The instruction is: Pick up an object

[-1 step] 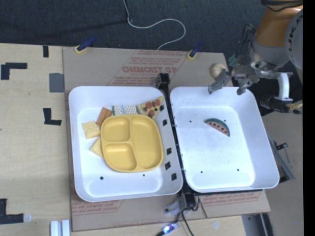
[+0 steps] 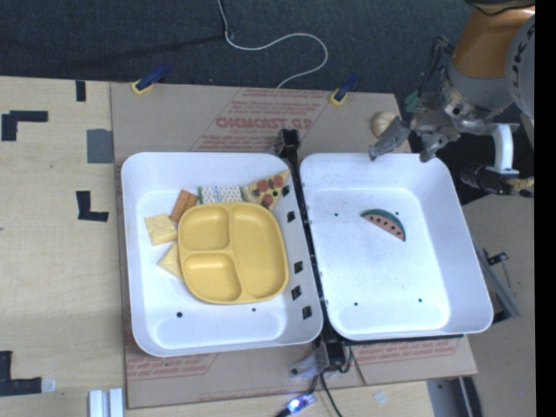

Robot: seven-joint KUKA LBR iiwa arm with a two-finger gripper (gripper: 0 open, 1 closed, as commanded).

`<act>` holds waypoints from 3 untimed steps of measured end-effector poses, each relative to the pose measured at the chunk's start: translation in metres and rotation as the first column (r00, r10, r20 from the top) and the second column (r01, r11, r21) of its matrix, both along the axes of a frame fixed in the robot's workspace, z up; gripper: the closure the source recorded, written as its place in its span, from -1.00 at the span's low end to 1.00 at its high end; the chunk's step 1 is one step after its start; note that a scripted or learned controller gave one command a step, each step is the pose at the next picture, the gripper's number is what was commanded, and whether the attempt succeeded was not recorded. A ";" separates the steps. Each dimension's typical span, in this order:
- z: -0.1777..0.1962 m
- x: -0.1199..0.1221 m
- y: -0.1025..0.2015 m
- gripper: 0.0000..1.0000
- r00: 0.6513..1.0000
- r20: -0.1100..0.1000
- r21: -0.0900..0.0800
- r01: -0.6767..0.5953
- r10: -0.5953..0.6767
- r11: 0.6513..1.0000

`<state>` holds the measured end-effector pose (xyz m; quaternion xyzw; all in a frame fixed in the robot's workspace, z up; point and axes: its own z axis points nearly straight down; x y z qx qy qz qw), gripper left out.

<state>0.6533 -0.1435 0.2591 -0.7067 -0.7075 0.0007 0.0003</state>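
A toy watermelon slice (image 2: 384, 224) lies alone in the right bin (image 2: 452, 302), toward its far side. My gripper (image 2: 406, 147) hangs over the far rim of that bin, above and behind the slice. It is open, and nothing sits between its fingers (image 2: 383, 146). In the left bin (image 2: 148, 320) a yellow divided plate (image 2: 233, 252) rests among several flat toy foods, including a pale cracker (image 2: 160, 228), a brown piece (image 2: 182, 204) and a pizza slice (image 2: 270, 187).
The bins stand side by side on a cardboard sheet (image 2: 252, 120), joined by a black clip strip (image 2: 300, 233). A white cable (image 2: 278, 42) loops across the dark cloth at the back. A small beige lump (image 2: 383, 123) lies behind the right bin.
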 end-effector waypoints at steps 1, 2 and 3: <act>-0.046 -0.001 -0.006 -1.00 1.000 -0.004 0.000 0.000 0.000 1.000; -0.108 -0.007 -0.011 -1.00 1.000 -0.006 0.000 0.000 0.000 1.000; -0.156 -0.013 -0.004 -1.00 1.000 -0.003 0.000 0.000 0.000 1.000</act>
